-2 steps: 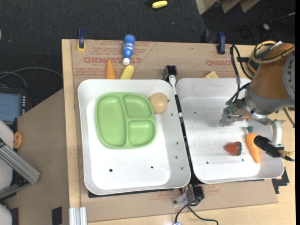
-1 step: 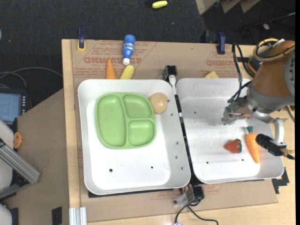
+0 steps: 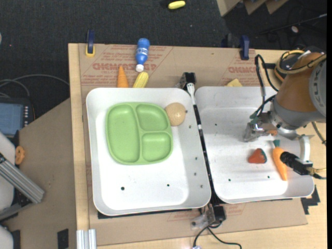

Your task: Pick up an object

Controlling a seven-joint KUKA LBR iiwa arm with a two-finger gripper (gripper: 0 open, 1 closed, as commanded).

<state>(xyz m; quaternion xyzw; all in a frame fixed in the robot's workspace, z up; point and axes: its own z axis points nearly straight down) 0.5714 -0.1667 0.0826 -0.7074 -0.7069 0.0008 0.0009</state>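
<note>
Left bin (image 3: 104, 139) holds a green tray (image 3: 139, 133); right bin (image 3: 228, 139) a carrot (image 3: 280, 164); gripper (image 3: 254, 131) jaws' state unclear

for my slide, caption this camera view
End effector low in right bin beside red piece and carrot.

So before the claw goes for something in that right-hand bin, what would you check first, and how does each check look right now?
1. Something to pick lies in the right bin: ok, a red piece and an orange carrot.
2. Claw is over that bin: ok.
3. Claw is above the red piece: not ok, it sits up and to the left of it.
4. Red piece is apart from the carrot: ok, a narrow gap shows.
5. Claw open or shut: cannot tell.
6. Claw carries nothing yet: cannot tell.
</note>
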